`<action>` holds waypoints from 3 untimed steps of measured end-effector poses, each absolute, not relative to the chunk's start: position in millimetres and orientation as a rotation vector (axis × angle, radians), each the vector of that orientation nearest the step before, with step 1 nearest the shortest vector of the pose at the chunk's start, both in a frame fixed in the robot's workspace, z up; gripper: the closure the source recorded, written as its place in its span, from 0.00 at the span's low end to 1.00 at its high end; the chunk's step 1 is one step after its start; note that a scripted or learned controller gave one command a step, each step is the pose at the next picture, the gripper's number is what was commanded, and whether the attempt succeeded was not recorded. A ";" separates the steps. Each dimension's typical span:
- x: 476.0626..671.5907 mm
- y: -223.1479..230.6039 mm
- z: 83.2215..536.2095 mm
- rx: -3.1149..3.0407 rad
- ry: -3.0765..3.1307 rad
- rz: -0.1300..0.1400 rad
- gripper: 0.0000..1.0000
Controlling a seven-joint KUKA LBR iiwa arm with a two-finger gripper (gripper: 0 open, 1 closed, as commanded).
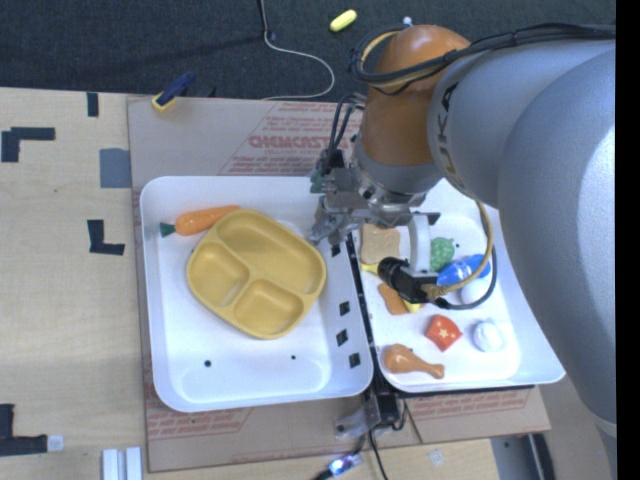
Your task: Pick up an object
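Note:
My gripper (pixel 333 226) hangs low over the divider between the two white bins, at the right rim of the left bin (pixel 165 368). Just to its left lies a yellow divided plate (pixel 255 273), and an orange carrot (pixel 205 220) lies behind that plate. In the right bin (pixel 530 368), a tan toast slice (pixel 380 244) sits right beside the gripper. Farther right are a green piece (pixel 442 253) and a blue piece (pixel 463 268). Nearer the front lie a red block (pixel 443 333), a white piece (pixel 487 336) and a brown drumstick (pixel 410 361).
The big grey arm (pixel 540 138) covers the right bin's back and right side. A small orange piece (pixel 394 300) lies mid-bin. Outside the bins, a yellow thing (pixel 343 20) and a blue-and-yellow thing (pixel 172 90) lie at the back.

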State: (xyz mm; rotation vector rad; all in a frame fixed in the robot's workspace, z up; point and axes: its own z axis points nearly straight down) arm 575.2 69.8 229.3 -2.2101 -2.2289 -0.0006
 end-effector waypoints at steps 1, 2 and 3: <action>571.6 103.3 216.8 -2.214 -2.225 0.004 1.00; 573.7 104.2 225.8 -2.218 -2.223 0.002 1.00; 574.0 88.5 214.7 -2.221 -2.221 0.006 1.00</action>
